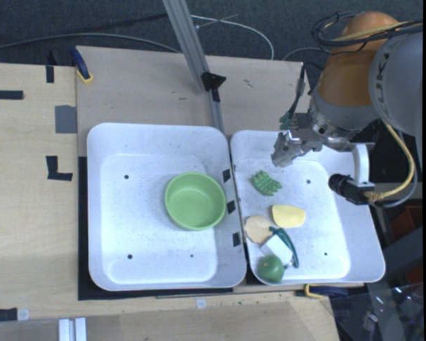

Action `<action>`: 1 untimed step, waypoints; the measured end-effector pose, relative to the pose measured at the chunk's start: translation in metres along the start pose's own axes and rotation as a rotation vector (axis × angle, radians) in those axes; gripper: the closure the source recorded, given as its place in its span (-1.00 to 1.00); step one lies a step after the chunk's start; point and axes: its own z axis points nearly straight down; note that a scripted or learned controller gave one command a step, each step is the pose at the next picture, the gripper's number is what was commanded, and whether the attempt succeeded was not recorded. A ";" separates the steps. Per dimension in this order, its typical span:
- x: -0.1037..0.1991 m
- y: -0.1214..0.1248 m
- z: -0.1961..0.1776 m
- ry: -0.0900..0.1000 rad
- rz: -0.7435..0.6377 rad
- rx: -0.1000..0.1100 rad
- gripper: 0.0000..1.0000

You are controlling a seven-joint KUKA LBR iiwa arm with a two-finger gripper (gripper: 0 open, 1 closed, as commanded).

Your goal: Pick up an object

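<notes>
End effector (285, 155), grip state unclear, hovers just beyond green toy (266, 183); it looks light, ridged; pinch across its middle.

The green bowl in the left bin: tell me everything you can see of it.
The green bowl is a round, pale lime-green dish that looks like smooth plastic, with a thick rim and a slightly darker inside. It stands upright, mouth up, with nothing visible in it. It sits on the floor of the left bin, right of that bin's middle and near the wall shared with the right bin. Only the bin floor touches it; the gripper is over the right bin, well away.
</notes>
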 end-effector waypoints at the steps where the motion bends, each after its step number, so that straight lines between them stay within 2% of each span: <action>1: 0.045 0.004 0.006 -0.001 0.000 0.000 1.00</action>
